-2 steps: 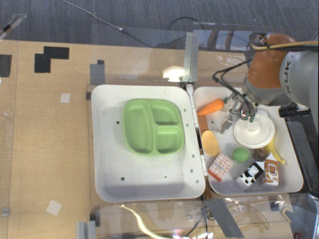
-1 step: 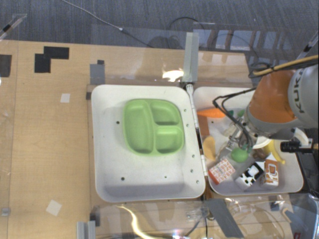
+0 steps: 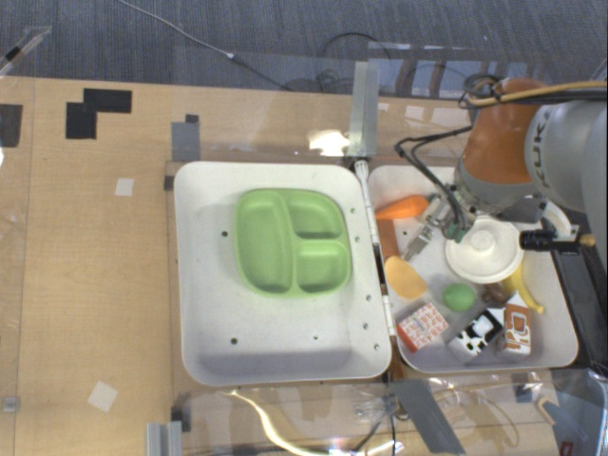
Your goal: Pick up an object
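My gripper point(image 3: 419, 243) hangs low in the right bin point(image 3: 566, 342), reaching in under the grey arm and its white wrist disc point(image 3: 484, 250). Its tip is just below an orange carrot point(image 3: 403, 207) and just above a yellow-orange rounded piece point(image 3: 405, 277). Toward the bin's front lie a green ball point(image 3: 460, 296), a red-and-white box point(image 3: 422, 328), a black-and-white object point(image 3: 480, 333) and a brown carton point(image 3: 517, 330). A banana point(image 3: 524, 294) peeks out from under the wrist. Nothing is seen held in the gripper.
The left bin point(image 3: 204, 340) holds a green divided plate point(image 3: 291, 240). A ridge point(image 3: 372, 255) separates the two bins. Cables loop off the arm above the right bin's far edge point(image 3: 427, 145). Wooden bench surface surrounds the bins.
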Controlling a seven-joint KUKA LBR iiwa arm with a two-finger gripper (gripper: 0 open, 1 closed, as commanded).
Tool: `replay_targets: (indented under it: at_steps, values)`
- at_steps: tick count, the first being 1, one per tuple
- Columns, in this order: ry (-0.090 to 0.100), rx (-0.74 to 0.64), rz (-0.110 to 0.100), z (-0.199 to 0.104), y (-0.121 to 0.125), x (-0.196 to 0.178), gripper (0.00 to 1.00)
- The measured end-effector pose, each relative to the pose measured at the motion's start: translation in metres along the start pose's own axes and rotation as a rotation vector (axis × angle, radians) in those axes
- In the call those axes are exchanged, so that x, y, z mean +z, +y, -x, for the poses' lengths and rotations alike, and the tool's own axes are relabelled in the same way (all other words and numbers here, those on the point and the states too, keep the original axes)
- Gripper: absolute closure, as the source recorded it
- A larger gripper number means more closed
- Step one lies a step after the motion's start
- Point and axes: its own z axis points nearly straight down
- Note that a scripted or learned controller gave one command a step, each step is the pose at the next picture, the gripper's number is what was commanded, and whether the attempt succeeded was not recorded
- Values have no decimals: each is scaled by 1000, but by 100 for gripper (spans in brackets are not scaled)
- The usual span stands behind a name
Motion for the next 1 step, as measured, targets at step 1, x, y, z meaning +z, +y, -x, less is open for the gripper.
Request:
replay_targets:
  at_steps: [1]
  values:
    - [-9, 225, 2, -8, -89, 0, 0]
